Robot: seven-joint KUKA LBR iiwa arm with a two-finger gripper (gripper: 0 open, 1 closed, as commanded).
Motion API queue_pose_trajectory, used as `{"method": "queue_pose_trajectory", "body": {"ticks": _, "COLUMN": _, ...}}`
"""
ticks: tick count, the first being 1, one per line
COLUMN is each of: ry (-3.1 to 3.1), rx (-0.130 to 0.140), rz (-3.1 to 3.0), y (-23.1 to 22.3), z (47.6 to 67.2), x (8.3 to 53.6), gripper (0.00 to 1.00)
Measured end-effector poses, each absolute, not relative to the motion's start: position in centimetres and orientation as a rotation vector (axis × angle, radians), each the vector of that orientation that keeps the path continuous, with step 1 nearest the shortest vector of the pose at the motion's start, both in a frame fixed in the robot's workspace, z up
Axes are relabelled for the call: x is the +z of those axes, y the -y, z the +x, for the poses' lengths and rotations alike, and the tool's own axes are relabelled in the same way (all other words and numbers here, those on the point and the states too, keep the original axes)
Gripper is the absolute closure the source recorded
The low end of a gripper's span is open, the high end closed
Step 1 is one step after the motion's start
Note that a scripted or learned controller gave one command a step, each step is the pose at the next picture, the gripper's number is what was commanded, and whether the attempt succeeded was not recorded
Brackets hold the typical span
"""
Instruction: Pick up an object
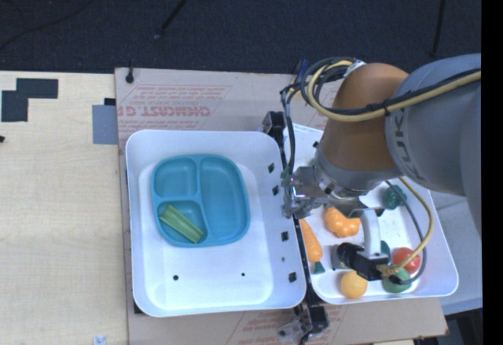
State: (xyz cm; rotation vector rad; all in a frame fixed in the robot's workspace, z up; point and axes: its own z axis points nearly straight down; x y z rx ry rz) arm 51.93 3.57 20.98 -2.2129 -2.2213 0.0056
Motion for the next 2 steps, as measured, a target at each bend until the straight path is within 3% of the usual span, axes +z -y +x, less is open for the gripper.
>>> {"method": "queue_pose_trajectory", "body": {"ticks": 2, "ry": 2.223, "rx": 0.003, "rz": -2.216, "y": -11.2, "z": 48.8, "x": 23.5, "gripper": 1.0}}
